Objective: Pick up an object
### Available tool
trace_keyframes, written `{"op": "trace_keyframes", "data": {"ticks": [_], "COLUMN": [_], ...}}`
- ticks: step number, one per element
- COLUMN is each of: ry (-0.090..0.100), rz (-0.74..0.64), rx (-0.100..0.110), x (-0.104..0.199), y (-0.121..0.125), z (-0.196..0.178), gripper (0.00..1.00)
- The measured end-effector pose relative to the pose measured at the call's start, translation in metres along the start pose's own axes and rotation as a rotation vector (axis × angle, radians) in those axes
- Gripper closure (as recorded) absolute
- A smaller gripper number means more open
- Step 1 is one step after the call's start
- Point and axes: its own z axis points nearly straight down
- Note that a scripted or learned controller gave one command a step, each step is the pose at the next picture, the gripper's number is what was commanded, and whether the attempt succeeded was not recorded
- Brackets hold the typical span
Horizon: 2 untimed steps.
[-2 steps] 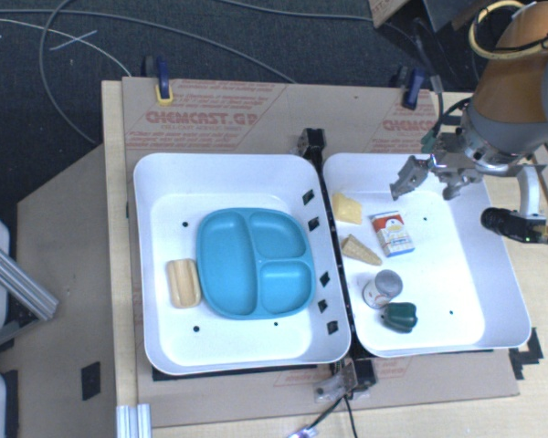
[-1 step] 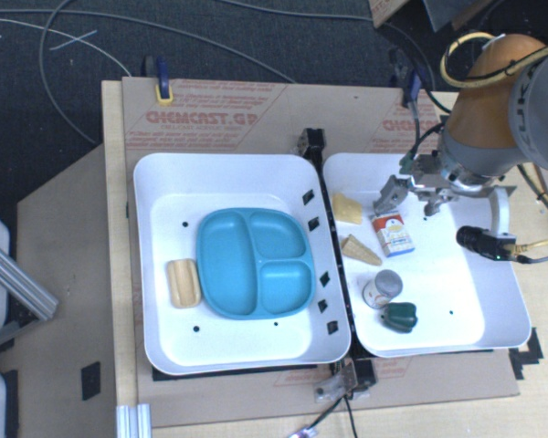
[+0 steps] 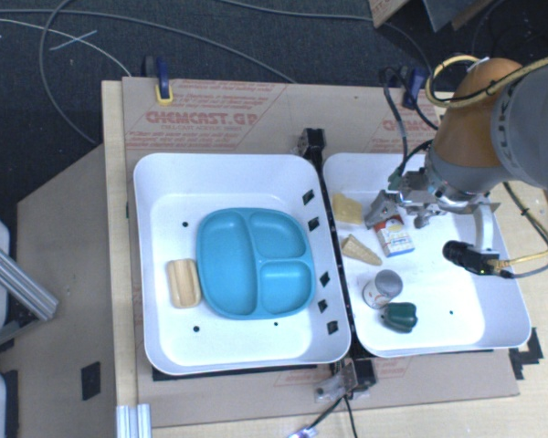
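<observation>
Gripper (image 3: 397,210) sits low in right bin (image 3: 457,331), fingers spread, touching red-and-white carton (image 3: 395,239); nothing grasped.

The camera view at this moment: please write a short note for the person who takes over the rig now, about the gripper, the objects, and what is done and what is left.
Gripper: low in the right white bin, over the small red-and-white carton; whether it grips anything cannot be seen.
Right bin also holds two pale yellow wedge-shaped pieces, a small grey metal can and a dark green rounded object.
Left white bin holds a blue divided plastic plate and a tan bread-like block.
Done: arm is at the carton. Left: a confirmed grasp and lift.
</observation>
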Motion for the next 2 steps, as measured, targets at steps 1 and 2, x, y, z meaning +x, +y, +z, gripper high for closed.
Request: {"op": "trace_keyframes", "data": {"ticks": [1, 2], "ry": [0.0, 0.001], "rz": [0.0, 0.0], "rx": [-0.001, -0.005], "x": [0.001, 0.001], "y": [0.0, 0.001], "z": [0.032, 0.02], "gripper": [0.0, 1.0]}}
